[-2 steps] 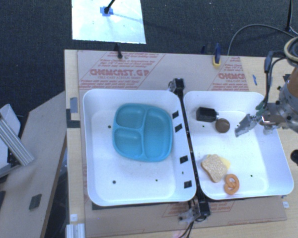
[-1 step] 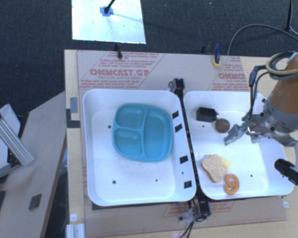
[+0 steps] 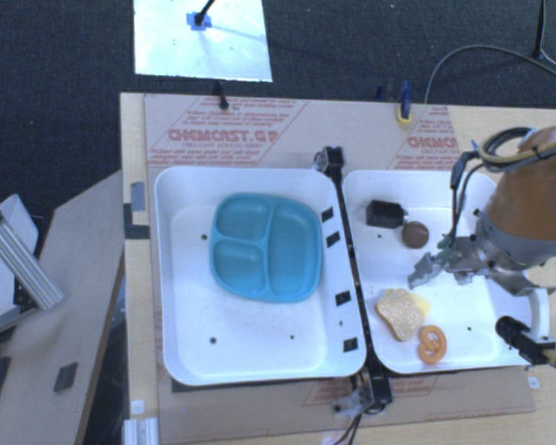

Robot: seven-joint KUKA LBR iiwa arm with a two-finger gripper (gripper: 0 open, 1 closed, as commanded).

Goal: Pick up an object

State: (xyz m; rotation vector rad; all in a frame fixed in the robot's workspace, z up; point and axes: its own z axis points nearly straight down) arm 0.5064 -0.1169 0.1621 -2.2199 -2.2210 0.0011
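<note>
Jaws: state cannot be told; the gripper (image 3: 426, 269) is seen as a small grey tip at a slant, and nothing is seen held in it.
Gripper position: inside the right bin (image 3: 463, 185), pointing toward the divider, just above and to the right of the bread (image 3: 400, 311).
Landmark: bread, a tan slice lying flat on the right bin floor near the front wall.
Target (judged): bread is the nearest thing to the gripper, so it is taken as the likely pick; the task names no particular object.
Bread handling (judged): light, soft, compressible, rough crust, not slippery; it may crumble or fold under hard clamping.
Bread hold point (judged): across the narrower width, at mid-length, one jaw on each crust edge; it lies flat, so the jaws must reach the floor on both sides.
Bread to jaws: apart, no contact seen; the slice lies below and slightly left of the tip in the view.
Yellow piece (image 3: 417, 302): touching the bread on its upper right, between bread and gripper; it may be caught in the grasp.
Pretzel (image 3: 432, 343): orange, just right of and below the bread, close to the front wall; thin and probably brittle.
Ball (image 3: 414, 235): brown, well above the bread; round, likely to roll off the jaws.
Black block (image 3: 385, 213): beyond the ball, farther from the bread; stiff, flat-sided.
Plate (image 3: 264, 247): blue, sectioned, left of the bread in the left bin (image 3: 181, 341).
</note>
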